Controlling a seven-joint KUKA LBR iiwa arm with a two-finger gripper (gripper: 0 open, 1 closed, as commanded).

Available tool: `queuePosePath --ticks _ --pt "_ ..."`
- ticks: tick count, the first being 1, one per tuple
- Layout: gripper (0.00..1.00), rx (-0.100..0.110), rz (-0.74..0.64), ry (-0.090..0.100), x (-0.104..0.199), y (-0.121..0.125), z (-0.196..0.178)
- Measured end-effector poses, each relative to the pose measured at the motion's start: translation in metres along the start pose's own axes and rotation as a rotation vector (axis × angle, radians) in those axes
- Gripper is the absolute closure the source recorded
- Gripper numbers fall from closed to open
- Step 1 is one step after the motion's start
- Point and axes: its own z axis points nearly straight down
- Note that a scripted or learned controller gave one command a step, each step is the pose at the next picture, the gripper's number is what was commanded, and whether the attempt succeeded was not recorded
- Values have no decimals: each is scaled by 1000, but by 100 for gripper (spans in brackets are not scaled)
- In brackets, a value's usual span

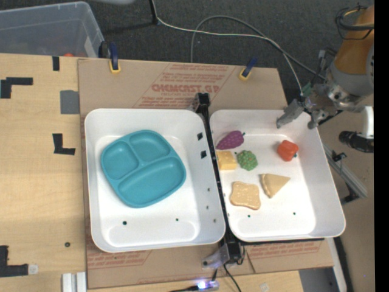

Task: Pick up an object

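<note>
The right bin [304, 221] holds several toy foods: a purple grape bunch [230, 140], a yellow cheese block [227, 161], a green broccoli piece [247, 159], a red tomato [287, 150], a tan wedge [274, 184] and a toast slice [245, 195]. My gripper [299, 117] hangs over the bin's upper right corner, above and a little right of the tomato, with its fingers spread apart and nothing between them.
The left bin [100, 224] carries a blue divided plate [143, 167]. A clear plastic box [51, 29] stands at the back left. A cable [243, 26] loops behind the bins. Clamps [113, 61] pin the cardboard at the back.
</note>
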Motion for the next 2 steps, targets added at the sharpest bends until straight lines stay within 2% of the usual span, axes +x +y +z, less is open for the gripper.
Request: queuePosePath --ticks 1,2 --pt "0 -14 -4 -3 1 3 -9" --pt "0 -9 -3 -3 -6 -2 50"
